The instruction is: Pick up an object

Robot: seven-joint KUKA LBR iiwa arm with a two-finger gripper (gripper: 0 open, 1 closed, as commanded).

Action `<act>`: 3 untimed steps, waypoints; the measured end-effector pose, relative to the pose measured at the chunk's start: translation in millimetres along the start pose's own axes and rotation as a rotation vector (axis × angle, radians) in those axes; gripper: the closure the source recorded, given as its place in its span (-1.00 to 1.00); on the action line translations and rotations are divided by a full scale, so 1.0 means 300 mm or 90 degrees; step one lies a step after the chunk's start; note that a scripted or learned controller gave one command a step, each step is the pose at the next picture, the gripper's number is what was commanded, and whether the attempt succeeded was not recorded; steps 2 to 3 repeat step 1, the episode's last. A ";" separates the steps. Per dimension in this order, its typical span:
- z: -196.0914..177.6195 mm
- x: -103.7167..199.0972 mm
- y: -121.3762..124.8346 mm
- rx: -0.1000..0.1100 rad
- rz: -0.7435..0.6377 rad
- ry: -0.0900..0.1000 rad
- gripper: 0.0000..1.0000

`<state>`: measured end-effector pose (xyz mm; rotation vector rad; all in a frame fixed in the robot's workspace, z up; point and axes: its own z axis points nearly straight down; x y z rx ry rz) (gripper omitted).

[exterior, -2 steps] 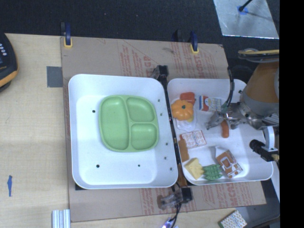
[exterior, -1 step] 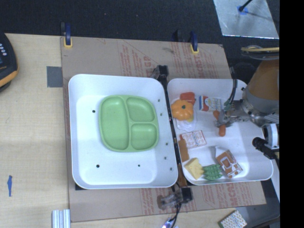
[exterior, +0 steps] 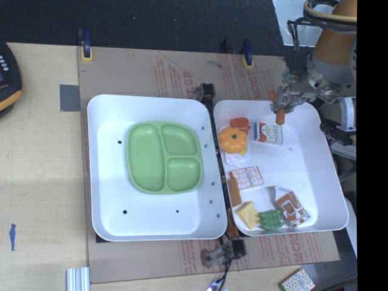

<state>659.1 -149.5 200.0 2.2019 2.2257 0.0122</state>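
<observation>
While the two-finger gripper (exterior: 280,110) hangs over the far edge of the right shallow white bin (exterior: 315,180), finger state indiscernible, nearest item: small white printed carton (exterior: 269,133), near that far edge; approach: descend squarely, straddling its narrow sides.

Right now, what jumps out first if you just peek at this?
The big green plate, with three sections, sits in the middle of the left bin. Next, the orange pumpkin stands near the top-left of the right bin, among small food toys. The tool hangs over that bin's top edge.
</observation>
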 end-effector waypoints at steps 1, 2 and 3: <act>-0.005 0.164 -0.006 0.011 0.001 0.003 1.00; -0.005 0.164 -0.006 0.011 0.001 0.003 1.00; -0.005 0.164 -0.006 0.011 0.001 0.003 1.00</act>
